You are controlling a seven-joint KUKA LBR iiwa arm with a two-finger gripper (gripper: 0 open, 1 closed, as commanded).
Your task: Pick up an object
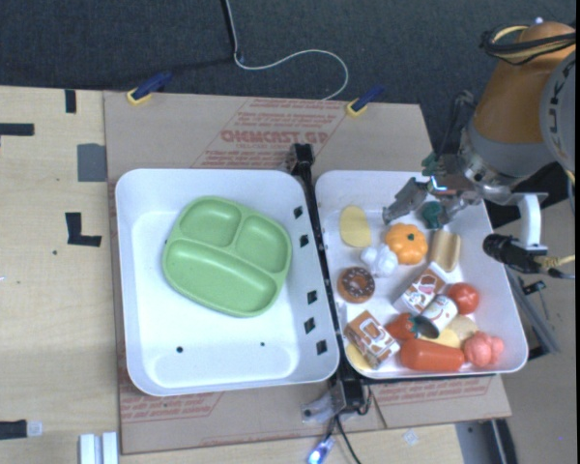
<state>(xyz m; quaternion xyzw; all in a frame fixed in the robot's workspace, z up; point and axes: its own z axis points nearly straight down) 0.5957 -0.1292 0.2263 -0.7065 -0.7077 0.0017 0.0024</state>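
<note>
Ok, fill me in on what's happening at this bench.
The KUKA arm reaches in from the right, its hand hovering over the back of the right bin, just above a toy pumpkin. Nothing is visibly held. That bin is crowded with toy food, including a donut and a sausage. The left bin holds a green divided plate.

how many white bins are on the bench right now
2. The left bin holds a green divided plate; the right bin, touching it, holds the toy food pile, with the pincer above its far side.
</note>
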